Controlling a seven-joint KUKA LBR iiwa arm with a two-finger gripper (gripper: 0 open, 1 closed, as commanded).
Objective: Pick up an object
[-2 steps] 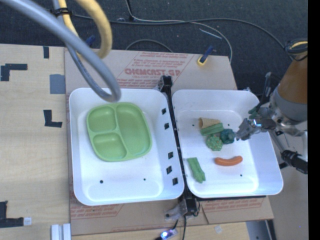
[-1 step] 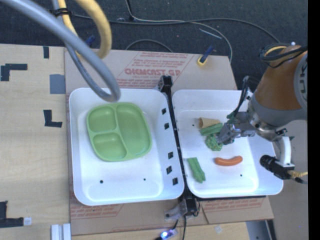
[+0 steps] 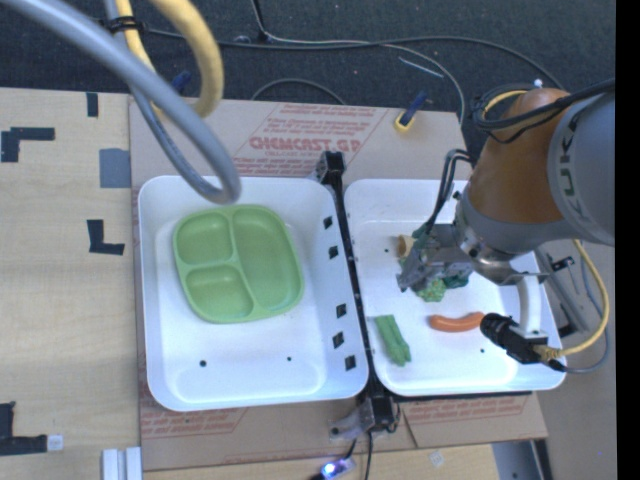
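Green pickle-like piece (image 3: 393, 338) at near edge of right bin (image 3: 500, 373), long axis near-to-far. Orange carrot-like piece (image 3: 456, 322) beyond it, lying crosswise. Gripper (image 3: 428, 268) farther in, directly over small green leafy piece (image 3: 433, 291), apparently touching. Grasp unconfirmed. Green plate (image 3: 238, 263) in left bin (image 3: 160, 298).

Two bins side by side on table (image 3: 60, 268). Left bin (image 3: 160, 368): divided plate (image 3: 238, 263) in far half. Right bin (image 3: 385, 208): gripper (image 3: 428, 268) lowered near centre, broccoli piece (image 3: 433, 292) just beneath it; carrot (image 3: 457, 322) nearer and to the right; pickle (image 3: 394, 339) near front-left corner, well apart from carrot.
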